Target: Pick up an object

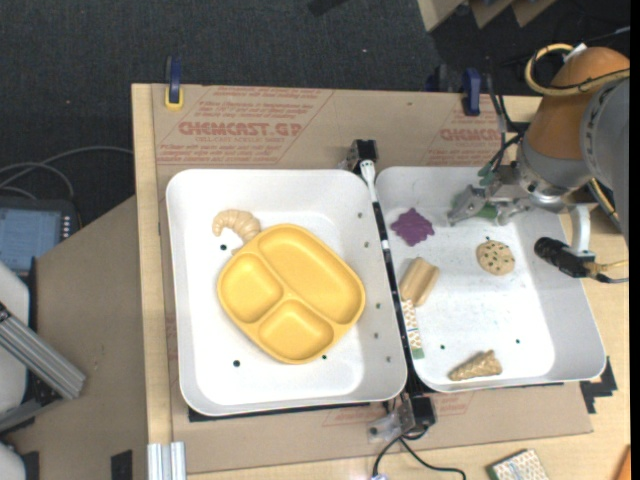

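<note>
The right bin (560,353) holds a purple flat piece (411,226), a tan bread roll (417,281), a round chocolate-chip cookie (495,257) and a tan wedge slice (476,367). My gripper (478,204) hangs low over the bin's back part, above and a little left of the cookie and right of the purple piece. Nothing shows between its fingers. The left bin (190,298) holds a yellow divided plate (289,292) and a tan croissant (234,223) touching the plate's upper left edge.
The grey arm with its orange band (580,98) comes in from the upper right over the right bin's far corner. A black clip (362,154) sits at the back where the bins meet. Blue clamps (175,83) hold the board's back edge.
</note>
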You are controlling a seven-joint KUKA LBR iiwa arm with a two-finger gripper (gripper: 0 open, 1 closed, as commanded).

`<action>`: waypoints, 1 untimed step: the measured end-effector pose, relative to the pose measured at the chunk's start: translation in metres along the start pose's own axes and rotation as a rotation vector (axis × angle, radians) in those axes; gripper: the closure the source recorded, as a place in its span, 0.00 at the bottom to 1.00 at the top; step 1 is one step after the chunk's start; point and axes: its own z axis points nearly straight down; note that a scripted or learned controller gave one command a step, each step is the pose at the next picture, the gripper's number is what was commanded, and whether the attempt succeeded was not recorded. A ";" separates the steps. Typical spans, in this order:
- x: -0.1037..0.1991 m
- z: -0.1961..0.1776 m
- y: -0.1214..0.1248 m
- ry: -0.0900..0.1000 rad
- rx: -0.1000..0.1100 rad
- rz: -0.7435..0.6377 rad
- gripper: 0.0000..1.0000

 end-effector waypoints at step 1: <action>-0.038 0.000 -0.086 0.007 0.012 0.011 0.00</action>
